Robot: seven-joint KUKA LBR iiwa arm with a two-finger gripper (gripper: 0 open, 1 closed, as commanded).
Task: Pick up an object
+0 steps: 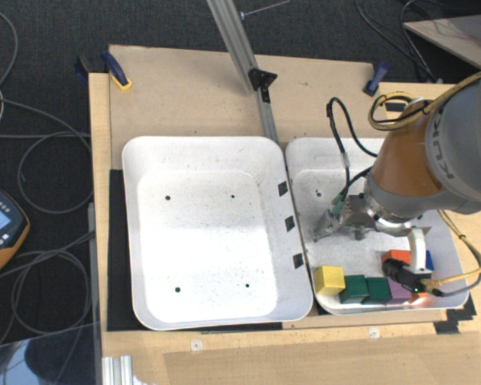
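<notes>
Four blocks at my 6 o'clock: yellow block (pixel 330 278), green blocks (pixel 366 288), purple | my gripper (pixel 339 219) above right bin (pixel 305 160), finger state cannot tell | step: approach | next: descend onto yellow.

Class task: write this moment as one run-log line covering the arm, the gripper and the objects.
arm: over right white bin | gripper: low, nothing seen held | yellow block, green blocks: near front wall | left white bin: beside

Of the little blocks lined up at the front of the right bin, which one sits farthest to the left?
The yellow block. It stands at the left end of the row, with the two green blocks to its right and a purple one beyond them.
</notes>
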